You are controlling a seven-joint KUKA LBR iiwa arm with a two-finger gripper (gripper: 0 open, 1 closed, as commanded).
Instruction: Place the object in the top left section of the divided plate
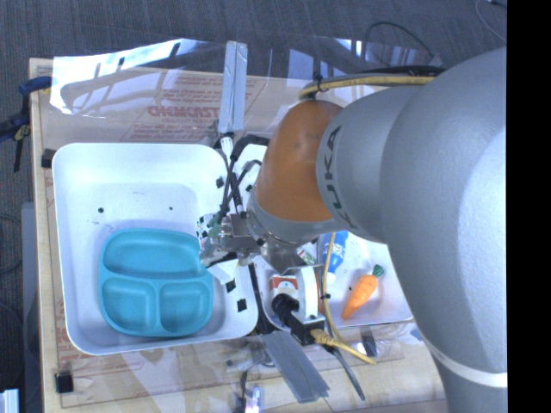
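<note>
Robot lab: bench (129, 364) with white bins (77, 231)

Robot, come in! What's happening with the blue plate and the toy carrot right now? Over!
Gripper over the divide between bins, fingers hidden. Blue plate in left bin, sections bare. Toy carrot in right bin, beside the arm.

left bin (77, 196): open above divided plate (157, 282) | right bin (392, 312): arm (405, 170) overhangs carrot (362, 292)

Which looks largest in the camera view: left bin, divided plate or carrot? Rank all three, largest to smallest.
1. Left bin, the largest; the plate lies inside it.
2. Divided plate, the blue one, covering a good part of the bin's floor.
3. Carrot, clearly the smallest, in the right bin.
</note>
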